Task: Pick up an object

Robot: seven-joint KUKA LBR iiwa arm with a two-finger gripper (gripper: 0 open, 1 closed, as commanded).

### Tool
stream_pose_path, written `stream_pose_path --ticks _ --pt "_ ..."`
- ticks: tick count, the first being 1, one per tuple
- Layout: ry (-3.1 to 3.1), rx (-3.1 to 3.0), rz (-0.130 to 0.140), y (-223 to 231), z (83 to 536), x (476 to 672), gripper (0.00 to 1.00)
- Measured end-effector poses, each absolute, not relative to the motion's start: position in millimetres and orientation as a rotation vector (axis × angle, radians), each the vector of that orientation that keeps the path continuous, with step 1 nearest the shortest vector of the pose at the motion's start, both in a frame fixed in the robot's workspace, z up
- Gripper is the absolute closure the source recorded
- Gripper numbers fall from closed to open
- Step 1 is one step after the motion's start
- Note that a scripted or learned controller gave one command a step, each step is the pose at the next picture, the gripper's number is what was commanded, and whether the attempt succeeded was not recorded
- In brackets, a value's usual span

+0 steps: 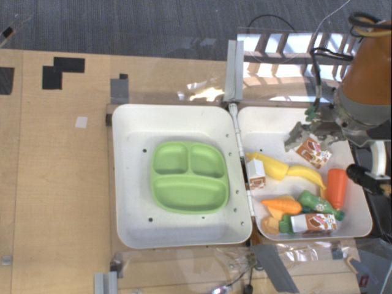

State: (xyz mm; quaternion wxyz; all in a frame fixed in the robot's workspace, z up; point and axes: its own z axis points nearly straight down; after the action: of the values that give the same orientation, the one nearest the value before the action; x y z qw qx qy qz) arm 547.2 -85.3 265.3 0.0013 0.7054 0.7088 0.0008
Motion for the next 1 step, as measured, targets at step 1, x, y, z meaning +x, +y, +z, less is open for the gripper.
stream_pose_path --ticks 1 --pt "2.214 2.227 0.0 -168.3 205.7 556.3 0.0"
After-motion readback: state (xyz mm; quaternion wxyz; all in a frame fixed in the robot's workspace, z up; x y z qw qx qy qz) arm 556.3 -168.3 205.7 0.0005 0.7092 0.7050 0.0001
